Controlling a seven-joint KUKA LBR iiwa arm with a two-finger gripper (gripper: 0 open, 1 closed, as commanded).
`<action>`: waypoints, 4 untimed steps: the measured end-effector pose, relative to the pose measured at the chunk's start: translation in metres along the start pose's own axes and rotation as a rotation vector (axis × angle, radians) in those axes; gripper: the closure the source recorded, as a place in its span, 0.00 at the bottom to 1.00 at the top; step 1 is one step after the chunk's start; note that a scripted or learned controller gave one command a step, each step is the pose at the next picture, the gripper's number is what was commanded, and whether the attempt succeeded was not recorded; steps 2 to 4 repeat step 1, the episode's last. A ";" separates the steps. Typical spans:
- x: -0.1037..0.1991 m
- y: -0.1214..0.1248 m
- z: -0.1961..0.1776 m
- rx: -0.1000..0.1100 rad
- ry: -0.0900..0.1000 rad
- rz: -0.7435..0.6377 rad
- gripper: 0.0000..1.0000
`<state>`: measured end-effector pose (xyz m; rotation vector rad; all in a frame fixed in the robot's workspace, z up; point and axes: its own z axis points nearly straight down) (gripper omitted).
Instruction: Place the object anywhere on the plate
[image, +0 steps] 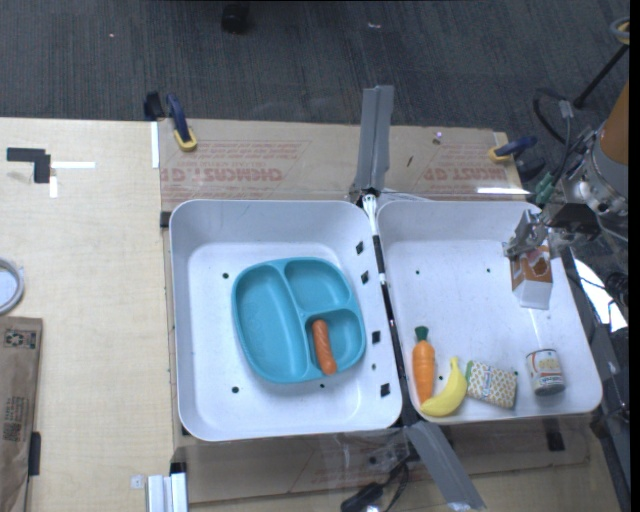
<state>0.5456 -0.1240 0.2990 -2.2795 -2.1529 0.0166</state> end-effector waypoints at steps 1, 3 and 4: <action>0.000 0.000 0.000 -0.001 0.000 0.000 0.00; 0.000 0.000 0.000 -0.001 0.000 0.000 0.00; 0.000 0.000 0.000 -0.001 0.000 0.000 0.00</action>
